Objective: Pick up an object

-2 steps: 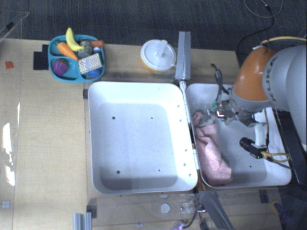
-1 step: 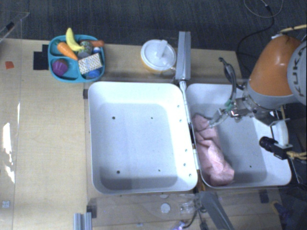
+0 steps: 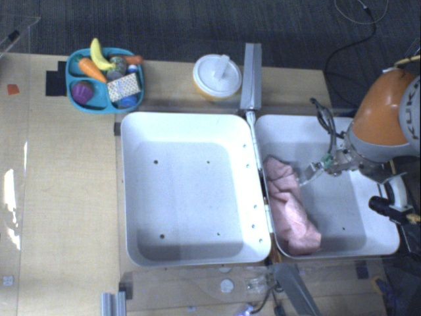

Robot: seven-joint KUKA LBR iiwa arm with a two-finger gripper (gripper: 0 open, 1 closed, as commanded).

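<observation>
Two white bins sit side by side on the counter (image 3: pixel 59 176). Left bin (image 3: pixel 191 189): nothing but bare floor noted. Right bin (image 3: pixel 329 183): one pink cloth (image 3: pixel 289 206), crumpled, lying along the bin's left wall and reaching toward its near left corner. The arm (image 3: pixel 385 117) enters over the right bin's right side. The tool (image 3: pixel 314 171) hangs low just beside the cloth's upper right edge; whether it is wide, narrow or touching the cloth cannot be told. At the counter's far edge stand a blue tray (image 3: pixel 99 104) of toy food and a lidded yellow cup (image 3: pixel 217 76).
</observation>
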